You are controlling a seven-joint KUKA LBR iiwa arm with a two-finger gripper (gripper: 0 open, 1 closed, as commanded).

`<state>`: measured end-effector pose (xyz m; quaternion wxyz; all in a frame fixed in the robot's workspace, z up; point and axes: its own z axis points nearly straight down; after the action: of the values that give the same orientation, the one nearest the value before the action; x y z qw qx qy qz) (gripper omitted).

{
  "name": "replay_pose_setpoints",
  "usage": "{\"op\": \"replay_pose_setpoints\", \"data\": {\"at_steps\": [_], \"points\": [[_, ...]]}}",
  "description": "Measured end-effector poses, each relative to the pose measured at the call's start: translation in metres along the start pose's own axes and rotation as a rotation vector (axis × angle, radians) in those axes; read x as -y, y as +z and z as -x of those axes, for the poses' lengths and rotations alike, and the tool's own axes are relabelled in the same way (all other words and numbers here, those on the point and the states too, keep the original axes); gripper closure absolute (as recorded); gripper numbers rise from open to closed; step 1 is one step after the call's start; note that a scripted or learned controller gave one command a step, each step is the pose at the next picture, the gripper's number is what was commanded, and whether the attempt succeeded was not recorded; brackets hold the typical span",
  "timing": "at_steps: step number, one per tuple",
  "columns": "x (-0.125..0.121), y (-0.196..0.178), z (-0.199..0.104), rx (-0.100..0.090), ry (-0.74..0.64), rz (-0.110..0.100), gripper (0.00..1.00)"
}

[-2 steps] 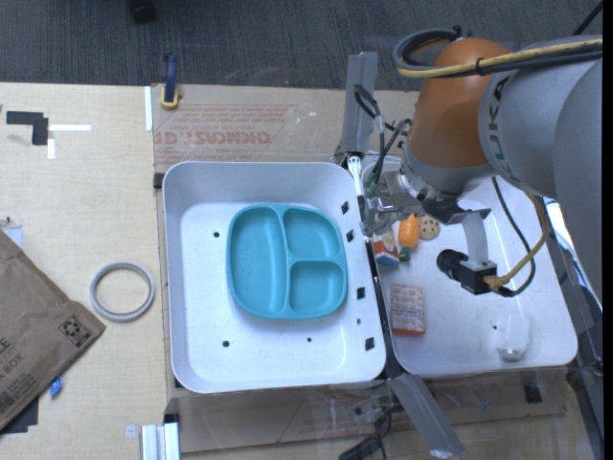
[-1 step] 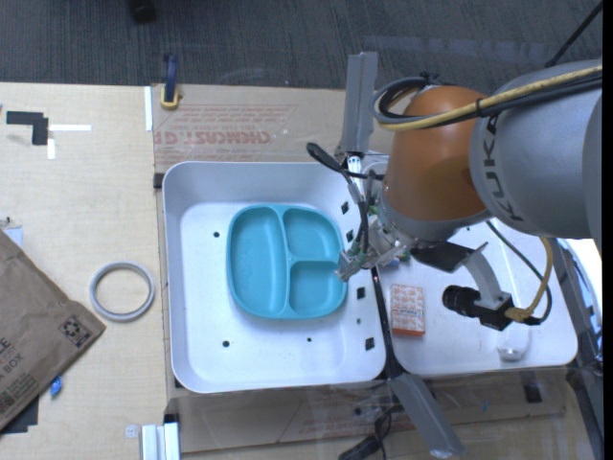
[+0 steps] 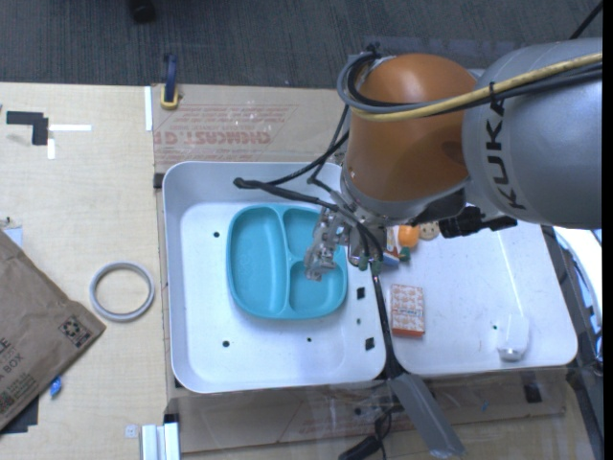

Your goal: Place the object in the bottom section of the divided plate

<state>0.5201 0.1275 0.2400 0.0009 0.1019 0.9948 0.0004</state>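
Over the blue divided plate (image 3: 273, 262) in the left bin (image 3: 192, 286), we see our gripper (image 3: 321, 257) hanging above the plate's lower right compartment, though whether it grips anything we cannot tell, while a small orange box (image 3: 408, 310) lies to its right, across the bins' shared rim.

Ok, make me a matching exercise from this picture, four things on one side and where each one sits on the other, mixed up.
Things:
1. plate
2. box
3. tape ring
4. tool

Places:
A. on the bench, left of the bins
B. in the left bin
C. over the plate's right side
D. in the right bin, near its left wall

Pairs: 1-B, 2-D, 3-A, 4-C
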Motion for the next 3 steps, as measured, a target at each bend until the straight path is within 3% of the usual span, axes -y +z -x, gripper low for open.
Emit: {"op": "replay_pose_setpoints", "data": {"at_steps": [1, 2, 3], "points": [[-0.066, 0.149, -0.058, -0.003, -0.116, -0.001, 1.00], [-0.068, 0.150, -0.061, -0.009, -0.121, 0.000, 0.00], [-0.018, 0.039, -0.039, 0.000, 0.185, -0.001, 0.00]]}}
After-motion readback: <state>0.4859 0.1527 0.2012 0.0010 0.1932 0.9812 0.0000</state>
